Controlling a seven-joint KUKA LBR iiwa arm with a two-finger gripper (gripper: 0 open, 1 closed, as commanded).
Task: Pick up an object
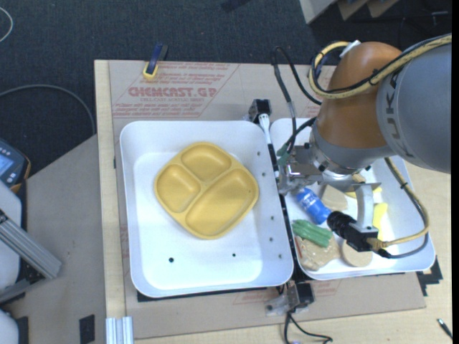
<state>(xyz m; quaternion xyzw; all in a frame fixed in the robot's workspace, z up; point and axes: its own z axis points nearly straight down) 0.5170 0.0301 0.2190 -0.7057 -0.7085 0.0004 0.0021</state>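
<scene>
The grey arm (pixel 423 99) comes in from the right, bent sharply downward. Its orange band (pixel 355 95) bulges above the wrist, which points straight down. The gripper (pixel 315 192) hangs low beneath it, mostly hidden by the wrist.

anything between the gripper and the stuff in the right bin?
Nothing visible. The gripper is already down inside the right bin, right above the blue bottle. The green piece and the other items lie just beyond it, uncovered. The arm's own wrist hides part of the bin, so that area can't be checked.
</scene>
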